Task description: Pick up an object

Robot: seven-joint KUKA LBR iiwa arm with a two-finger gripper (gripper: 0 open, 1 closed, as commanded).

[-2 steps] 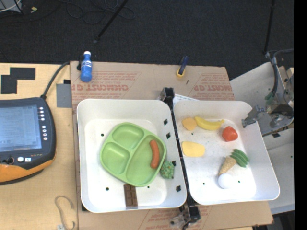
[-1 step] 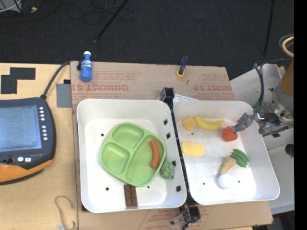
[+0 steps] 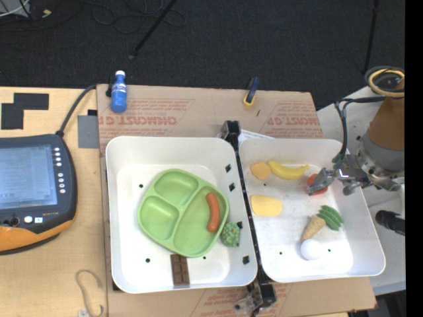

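The right bin (image 3: 357, 256) holds a yellow banana (image 3: 287, 170), an orange round piece (image 3: 261, 170), a yellow wedge (image 3: 266, 205), a cone (image 3: 314, 227), a green pea pod (image 3: 331, 216), a white egg (image 3: 310, 249) and a small red item (image 3: 316, 187). My gripper (image 3: 325, 178) reaches in from the right and sits low, right against the red item's upper right side. The grey arm with its orange band (image 3: 386, 121) stands over the bin's right rim. In the left bin (image 3: 125, 177) lies a green divided plate (image 3: 172, 210) bearing a red sausage (image 3: 213, 211).
A broccoli floret (image 3: 230, 234) and a brown chocolate bar (image 3: 180, 270) lie by the plate in the left bin. Behind the bins, a blue bottle (image 3: 119, 92) and a blue-yellow clamp (image 3: 251, 92) rest on the cardboard. A control tablet (image 3: 30, 183) sits at far left.
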